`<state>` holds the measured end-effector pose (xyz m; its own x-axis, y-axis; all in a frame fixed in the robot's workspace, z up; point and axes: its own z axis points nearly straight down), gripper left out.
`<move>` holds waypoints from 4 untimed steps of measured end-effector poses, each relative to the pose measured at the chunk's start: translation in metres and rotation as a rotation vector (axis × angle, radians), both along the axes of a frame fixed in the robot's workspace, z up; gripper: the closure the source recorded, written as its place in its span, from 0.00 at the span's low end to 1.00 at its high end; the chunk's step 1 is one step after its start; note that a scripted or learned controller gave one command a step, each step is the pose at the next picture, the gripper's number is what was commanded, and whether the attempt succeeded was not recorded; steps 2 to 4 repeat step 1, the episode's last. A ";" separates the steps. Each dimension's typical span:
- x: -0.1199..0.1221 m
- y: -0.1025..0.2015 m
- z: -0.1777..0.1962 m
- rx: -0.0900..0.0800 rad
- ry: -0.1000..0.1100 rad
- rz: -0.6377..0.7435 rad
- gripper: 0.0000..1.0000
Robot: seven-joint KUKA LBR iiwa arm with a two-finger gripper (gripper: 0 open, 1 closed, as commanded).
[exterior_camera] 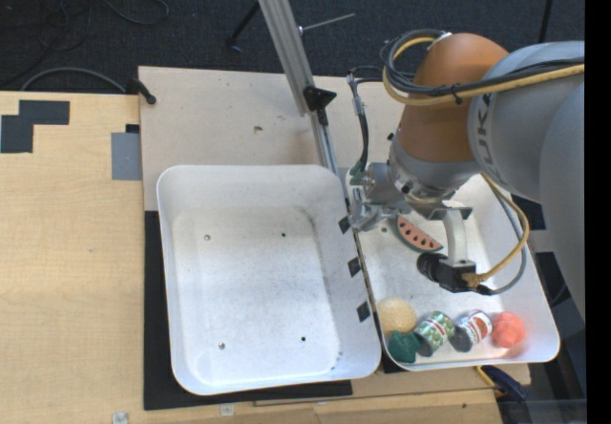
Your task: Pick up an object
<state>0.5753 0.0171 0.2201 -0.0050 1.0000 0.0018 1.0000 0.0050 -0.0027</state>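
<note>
Legible text: none. Arm (535,116): dark letters run down its grey casing just right of the orange band, seen at a slant and partly cut off by the band, not readable. Two small cans (451,330) in the right bin (535,350): printed wrappers in green, red and white, markings too small to make out. No numbers, signs or brand marks can be read on the left bin (191,193) or the bench (67,250).

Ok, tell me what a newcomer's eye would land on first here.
First the big grey arm with its orange band, bent low over the right bin. Next the huddle along that bin's near edge: a beige ball, a green lump, two small cans and a pink ball. A watermelon slice lies under the wrist.
</note>
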 end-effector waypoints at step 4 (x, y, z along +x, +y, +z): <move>0.005 0.050 0.010 0.000 -0.001 -0.001 1.00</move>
